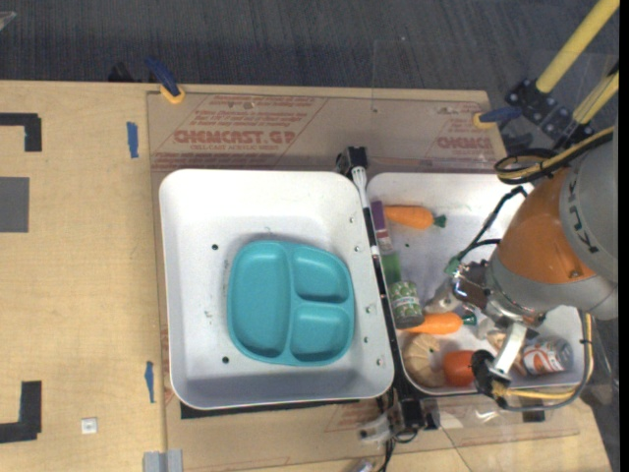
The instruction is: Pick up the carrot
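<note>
Wooden bench (79, 264) boards are spreading out under everything we are looking at, and a brown cardboard sheet (246, 126) is lying on top of them. Two white bins are sitting on it side by side. The left bin (197, 224) is holding a teal plate (290, 303) with three parts. The right bin (462, 200) is holding lots of small things.

We are seeing the carrot (408, 216) lying flat near the far wall of the right bin, with its green end pointing right. It is lying alone, well apart from the gripper (482, 308).

The grey and orange arm (541, 249) is reaching in from the right, and the gripper is hanging over the near half of the right bin. We cannot tell if it is wide or narrow, and we are not seeing anything held in it.

Just beside the gripper, a second orange carrot-shaped piece (439, 324) is lying flat. A green can (404, 301) is lying to its left, a tan bun (423, 357) and a red tomato (458, 365) are sitting nearer to us, and a red and white can (545, 357) is lying at the right.
</note>
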`<state>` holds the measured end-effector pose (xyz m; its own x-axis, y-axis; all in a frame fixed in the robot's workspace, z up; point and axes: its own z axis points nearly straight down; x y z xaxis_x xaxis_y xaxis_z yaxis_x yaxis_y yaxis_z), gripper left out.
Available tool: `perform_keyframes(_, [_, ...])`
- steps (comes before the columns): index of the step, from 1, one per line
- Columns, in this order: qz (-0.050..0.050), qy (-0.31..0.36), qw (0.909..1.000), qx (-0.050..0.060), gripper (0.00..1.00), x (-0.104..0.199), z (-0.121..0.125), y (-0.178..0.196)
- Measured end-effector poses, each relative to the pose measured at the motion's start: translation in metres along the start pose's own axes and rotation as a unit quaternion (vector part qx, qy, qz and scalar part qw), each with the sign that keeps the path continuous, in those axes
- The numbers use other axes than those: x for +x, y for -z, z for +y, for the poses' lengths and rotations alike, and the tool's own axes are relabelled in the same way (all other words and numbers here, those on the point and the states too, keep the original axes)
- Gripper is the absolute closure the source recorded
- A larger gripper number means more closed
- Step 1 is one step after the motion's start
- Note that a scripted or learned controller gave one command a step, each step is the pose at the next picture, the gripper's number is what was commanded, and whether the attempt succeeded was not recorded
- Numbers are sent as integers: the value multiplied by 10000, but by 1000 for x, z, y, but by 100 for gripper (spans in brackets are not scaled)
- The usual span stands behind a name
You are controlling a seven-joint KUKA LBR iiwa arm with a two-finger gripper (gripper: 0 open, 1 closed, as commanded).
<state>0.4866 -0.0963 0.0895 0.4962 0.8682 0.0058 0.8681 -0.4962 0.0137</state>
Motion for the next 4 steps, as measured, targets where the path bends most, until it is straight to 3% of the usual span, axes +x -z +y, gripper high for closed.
perform_keyframes(1, [1,137,9999,37,0,95,74,97])
perform_keyframes(2, [-36,240,9997,89,0,53,15,94])
perform_keyframes(3, [-19,916,9958,57,0,1,-6,3])
perform_keyframes(4, [-6,2023,9793,-5,0,-2,-1,0])
